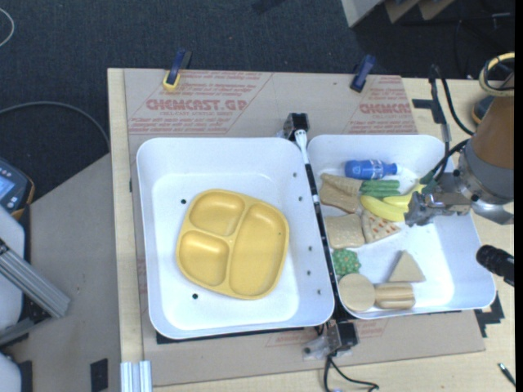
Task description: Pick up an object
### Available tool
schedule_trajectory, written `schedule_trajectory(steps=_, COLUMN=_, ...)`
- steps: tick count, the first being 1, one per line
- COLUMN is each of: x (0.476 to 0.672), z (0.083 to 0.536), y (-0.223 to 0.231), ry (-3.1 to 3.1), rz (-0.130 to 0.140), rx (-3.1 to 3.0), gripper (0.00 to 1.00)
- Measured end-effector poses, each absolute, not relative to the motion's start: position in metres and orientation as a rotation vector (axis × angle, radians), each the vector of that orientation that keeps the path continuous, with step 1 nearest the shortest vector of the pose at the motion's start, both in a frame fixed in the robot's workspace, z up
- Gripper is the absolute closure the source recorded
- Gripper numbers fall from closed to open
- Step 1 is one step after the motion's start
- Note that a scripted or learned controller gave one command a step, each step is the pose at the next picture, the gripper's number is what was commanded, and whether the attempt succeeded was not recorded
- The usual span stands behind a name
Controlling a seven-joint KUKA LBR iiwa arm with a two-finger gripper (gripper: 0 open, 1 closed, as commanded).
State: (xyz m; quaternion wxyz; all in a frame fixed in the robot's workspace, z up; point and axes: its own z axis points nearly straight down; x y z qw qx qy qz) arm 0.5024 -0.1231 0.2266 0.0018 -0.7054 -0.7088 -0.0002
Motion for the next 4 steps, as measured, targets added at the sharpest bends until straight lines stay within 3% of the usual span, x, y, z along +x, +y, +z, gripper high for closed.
schedule_trajectory(steps=3, x=0.502, z=0.232, y=0.031, ry=-2.228, rz=-0.003, rx=-2.216, gripper=1.00)
schedule_trajectory(steps=4, x=0.497, z=0.214, y=0.081, ry=-2.224, rz=0.004, rx=-2.211, gripper=1.00)
